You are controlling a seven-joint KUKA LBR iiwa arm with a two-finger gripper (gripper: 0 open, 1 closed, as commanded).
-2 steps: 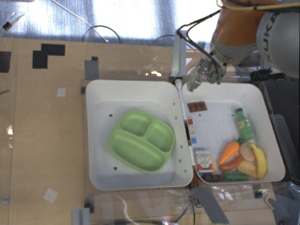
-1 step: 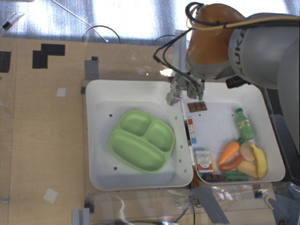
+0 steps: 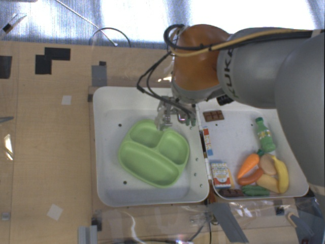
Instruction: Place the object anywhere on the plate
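Observation:
A green divided plate [image 3: 154, 154] lies in the left white bin [image 3: 109, 187]. My gripper [image 3: 175, 119] hangs over the plate's far edge, close to the wall between the two bins. Its fingers [image 3: 163, 120] stand apart, and I see only plate and bin floor between them, so it is open. The grey arm with its orange band comes in from the right above it. The loose objects lie in the right bin [image 3: 297, 187]: a green bottle [image 3: 264, 133], a carrot [image 3: 249, 164], a banana [image 3: 281, 174] and a small carton [image 3: 220, 173].
The right bin also holds a brown chocolate bar [image 3: 213, 116], a red sausage [image 3: 251, 177], a green bean pod [image 3: 256, 190] and a dark bar [image 3: 228, 192]. Cables loop behind the wrist at the back. The wooden bench [image 3: 45, 151] stretches out to the left.

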